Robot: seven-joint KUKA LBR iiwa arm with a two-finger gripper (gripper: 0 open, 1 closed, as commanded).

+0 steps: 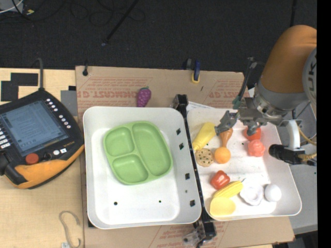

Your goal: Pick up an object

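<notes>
Two shallow white bins sit side by side on the surface: the left bin (98, 190) holds a single green divided plate (137, 152) with three compartments, and the right bin (289, 195) holds all the loose toy food. In the right bin I count one yellow corn-like piece (205, 135) near the dividing rim, one chocolate-chip cookie (205, 157) just below it, one orange ball (222, 155) touching the cookie's right side, and one orange cone-shaped piece (226, 136) just above the ball. Two reddish fruits (255, 148) lie further right, one above the other, the upper one partly under the arm. Toward the near edge are one red pepper (220, 179), one banana (227, 190), one flat yellow piece (222, 206) below it, one white ruffled piece (252, 196) and one white egg (272, 192). The tool (239, 119) hangs over the far part of the right bin, above the cone piece and the upper red fruit; whether it is wide or narrow cannot be told, and nothing is visibly held in it. Outside the bins lie one purple grape bunch (144, 96) on the cardboard behind the left bin and one control pendant (36, 133) at far left.
</notes>
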